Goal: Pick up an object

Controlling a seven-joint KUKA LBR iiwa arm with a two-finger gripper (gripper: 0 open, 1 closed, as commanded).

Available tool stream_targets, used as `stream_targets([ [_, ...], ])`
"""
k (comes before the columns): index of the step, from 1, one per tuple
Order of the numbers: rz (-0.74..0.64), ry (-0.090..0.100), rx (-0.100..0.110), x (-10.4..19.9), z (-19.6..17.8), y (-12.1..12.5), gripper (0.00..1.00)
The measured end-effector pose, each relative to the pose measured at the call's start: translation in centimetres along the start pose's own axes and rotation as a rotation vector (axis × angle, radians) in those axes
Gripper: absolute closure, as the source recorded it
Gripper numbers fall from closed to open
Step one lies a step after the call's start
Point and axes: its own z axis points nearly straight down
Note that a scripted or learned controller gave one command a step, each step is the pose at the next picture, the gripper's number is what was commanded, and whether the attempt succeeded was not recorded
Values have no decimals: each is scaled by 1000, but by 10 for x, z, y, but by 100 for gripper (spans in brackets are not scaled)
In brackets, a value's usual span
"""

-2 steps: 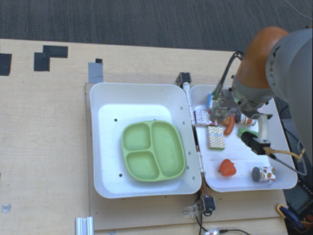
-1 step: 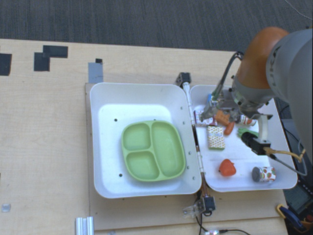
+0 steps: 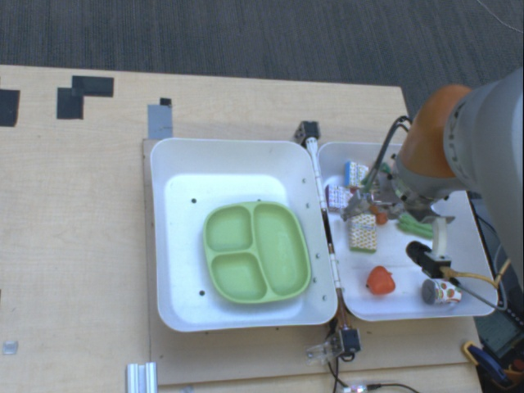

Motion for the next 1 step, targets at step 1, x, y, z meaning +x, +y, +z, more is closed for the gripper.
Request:
stream_targets([
  [1, -6, 2, 2, 1, -9, 0, 100],
])
